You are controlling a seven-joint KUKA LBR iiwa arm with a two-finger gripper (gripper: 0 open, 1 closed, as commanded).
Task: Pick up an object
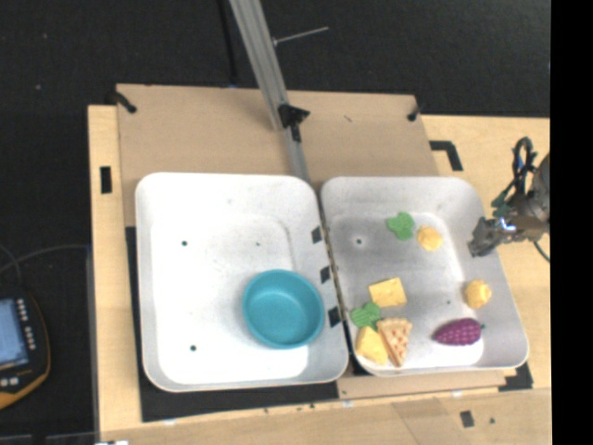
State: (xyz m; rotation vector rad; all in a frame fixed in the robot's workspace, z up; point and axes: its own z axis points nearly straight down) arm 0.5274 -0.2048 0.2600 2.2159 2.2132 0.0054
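Observation:
The right bin [371,213] holds several toy foods: a green leafy piece [401,225], a small yellow ball [430,239], a yellow lemon-like piece [477,293], a yellow cheese block [387,292], a purple grape bunch [458,332], a waffle-patterned wedge [397,339] and a yellow wedge [372,345] beside a second green piece [366,315]. My gripper [484,237] hangs at the right rim of that bin, above and right of the lemon-like piece, with only its dark tip showing. Nothing is seen between its fingers.
A blue bowl [282,308] sits in the left bin [204,248], near its front right. A grey metal pole [264,58] slants down from the back to the gap between the bins. A handheld controller [17,339] lies at the far left.

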